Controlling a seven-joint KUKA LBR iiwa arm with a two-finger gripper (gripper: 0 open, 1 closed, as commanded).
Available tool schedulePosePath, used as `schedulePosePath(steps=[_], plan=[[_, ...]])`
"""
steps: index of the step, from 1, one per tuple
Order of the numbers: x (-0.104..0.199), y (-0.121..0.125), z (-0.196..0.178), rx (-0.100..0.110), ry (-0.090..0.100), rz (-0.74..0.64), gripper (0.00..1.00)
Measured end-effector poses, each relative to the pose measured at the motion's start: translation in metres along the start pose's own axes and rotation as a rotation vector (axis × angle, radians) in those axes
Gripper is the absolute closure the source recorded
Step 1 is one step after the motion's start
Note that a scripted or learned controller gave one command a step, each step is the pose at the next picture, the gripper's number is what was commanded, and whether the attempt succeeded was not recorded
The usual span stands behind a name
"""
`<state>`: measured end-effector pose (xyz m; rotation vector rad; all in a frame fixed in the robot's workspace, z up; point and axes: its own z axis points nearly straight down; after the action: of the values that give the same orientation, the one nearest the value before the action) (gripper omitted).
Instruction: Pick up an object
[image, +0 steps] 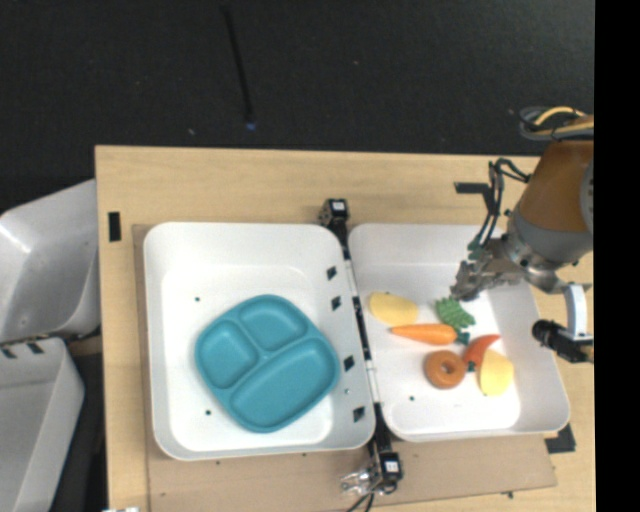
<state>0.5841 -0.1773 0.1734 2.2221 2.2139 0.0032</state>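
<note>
The right bin (420, 410) holds several toy foods: a pale yellow piece (392, 306), an orange carrot (424, 333), a green leafy piece (456, 312), a brown ring-shaped doughnut (445, 370), a red piece (481, 347) and a yellow fruit slice (496, 374). My gripper (470, 282) hangs over the bin's back right part, its tip just above the green leafy piece. I cannot make out any object between its tips.
The left bin (180, 270) holds a teal divided plate (265, 361). A black clip (333, 211) sits at the back of the seam between the bins. The arm's orange band (555, 190) and cables (550, 120) fill the right side.
</note>
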Motion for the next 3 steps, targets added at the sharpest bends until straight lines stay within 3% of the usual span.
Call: schedulePosePath(steps=[2,3], plan=[[-0.011,0.003,-0.110,-0.004,-0.002,-0.006,1.00],[0.034,0.005,-0.113,0.004,0.002,-0.009,1.00]])
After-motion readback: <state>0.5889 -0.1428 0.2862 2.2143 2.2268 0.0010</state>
